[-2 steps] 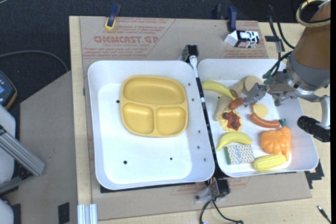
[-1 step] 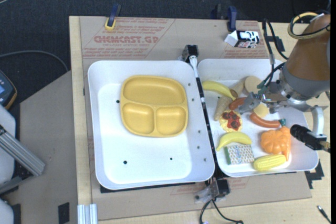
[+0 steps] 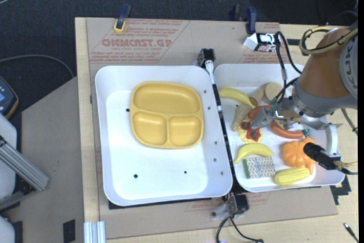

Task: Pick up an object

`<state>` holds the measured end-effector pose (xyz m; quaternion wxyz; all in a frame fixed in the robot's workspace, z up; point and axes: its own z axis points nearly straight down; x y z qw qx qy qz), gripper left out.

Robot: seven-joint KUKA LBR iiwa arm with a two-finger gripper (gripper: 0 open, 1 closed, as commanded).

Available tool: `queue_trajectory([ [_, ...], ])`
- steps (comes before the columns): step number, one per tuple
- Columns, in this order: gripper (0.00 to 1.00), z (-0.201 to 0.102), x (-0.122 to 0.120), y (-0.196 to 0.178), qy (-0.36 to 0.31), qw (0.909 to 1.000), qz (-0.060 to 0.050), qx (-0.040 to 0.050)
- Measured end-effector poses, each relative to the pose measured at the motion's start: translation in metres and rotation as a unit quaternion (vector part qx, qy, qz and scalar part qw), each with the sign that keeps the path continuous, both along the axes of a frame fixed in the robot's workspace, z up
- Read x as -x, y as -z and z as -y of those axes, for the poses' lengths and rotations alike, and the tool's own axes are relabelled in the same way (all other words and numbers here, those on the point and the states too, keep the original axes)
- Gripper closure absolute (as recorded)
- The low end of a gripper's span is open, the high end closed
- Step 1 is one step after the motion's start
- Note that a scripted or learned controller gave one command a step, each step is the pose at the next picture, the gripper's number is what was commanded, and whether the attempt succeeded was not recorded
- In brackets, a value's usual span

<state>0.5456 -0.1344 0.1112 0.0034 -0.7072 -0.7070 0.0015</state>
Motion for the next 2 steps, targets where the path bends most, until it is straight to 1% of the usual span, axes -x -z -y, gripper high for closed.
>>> queue_trajectory([
  [1, 0.00, -0.001, -0.003, 0.022, 0.000, 1.0000, 0.006, -0.0003],
  [2, 1.00, -0.002, -0.007, 0.008, -0.001, 0.9999, 0.011, -0.0009],
])
